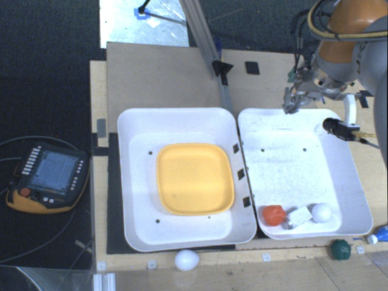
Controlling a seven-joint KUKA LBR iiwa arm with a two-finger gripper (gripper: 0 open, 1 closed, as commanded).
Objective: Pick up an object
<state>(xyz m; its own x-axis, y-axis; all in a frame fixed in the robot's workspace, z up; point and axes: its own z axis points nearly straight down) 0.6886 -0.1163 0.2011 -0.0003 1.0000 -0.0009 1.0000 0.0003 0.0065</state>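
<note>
- Nearest, a smooth white egg-shaped object (187, 260) lies on the bench outside the bins.
- Right white bin (348, 162), near wall: a round red-orange ball (273, 214), a small white-and-grey block (297, 216) — long axis slanting up-right — and a white ball (321, 211).
- Left white bin (136, 162) holds a square yellow plastic plate (195, 177).
- Gripper (292, 105) hangs over the right bin's far rim; finger state — cannot tell.

The grey arm (364, 47) enters from the upper right, its orange band (357, 11) sitting above the wrist; the wrist bends down and leftward; the pincer (291, 107) hangs low at its end, pointing down, small and dark.
</note>
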